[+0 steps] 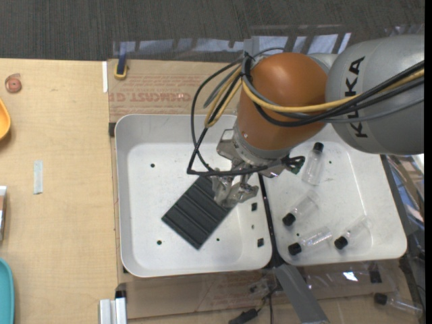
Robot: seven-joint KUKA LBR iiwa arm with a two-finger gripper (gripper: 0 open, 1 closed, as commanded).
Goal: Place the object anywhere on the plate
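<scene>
A black ribbed rectangular plate (194, 214) lies at a slant on the floor of the left white bin (135, 181). My gripper (231, 190) hangs over the plate's upper right corner, close to the wall between the two bins. The orange wrist band and cables hide much of it from above. Several clear vials with black caps lie in the right bin (378, 248), among them a vial at the back (312, 165), another at mid bin (301, 210) and a third near the front (314, 238).
The arm's grey body (378, 93) covers the back of the right bin. Two small black bits (254, 207) lie by the dividing wall. Cardboard (169, 90) lies behind the bins. The wooden bench (54, 181) at left holds small items.
</scene>
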